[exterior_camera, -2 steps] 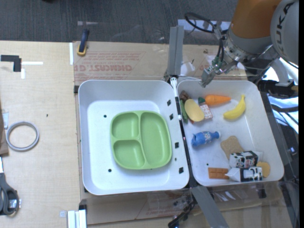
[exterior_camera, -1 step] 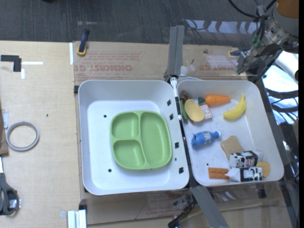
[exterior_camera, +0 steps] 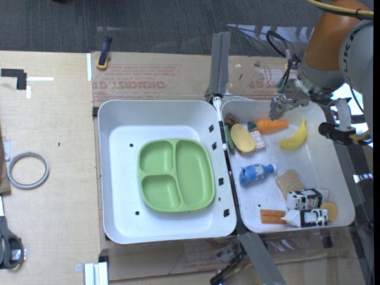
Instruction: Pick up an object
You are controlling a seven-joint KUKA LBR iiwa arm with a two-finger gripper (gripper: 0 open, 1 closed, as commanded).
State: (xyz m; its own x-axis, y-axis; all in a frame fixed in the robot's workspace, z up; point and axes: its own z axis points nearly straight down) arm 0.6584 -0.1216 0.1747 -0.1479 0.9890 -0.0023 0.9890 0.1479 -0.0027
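The tool is poised just above the carrot at the right bin's far edge; its state cannot be told. It should be lowered squarely astride the carrot.

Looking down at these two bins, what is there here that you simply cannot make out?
- Gripper: small and dark in the camera view, so its grip on the carrot is unreadable.
- Small item behind the yellow lemon-like piece: partly covered, label too small.
- Milk carton: print too small.
- Scissors: cut off by the left edge.
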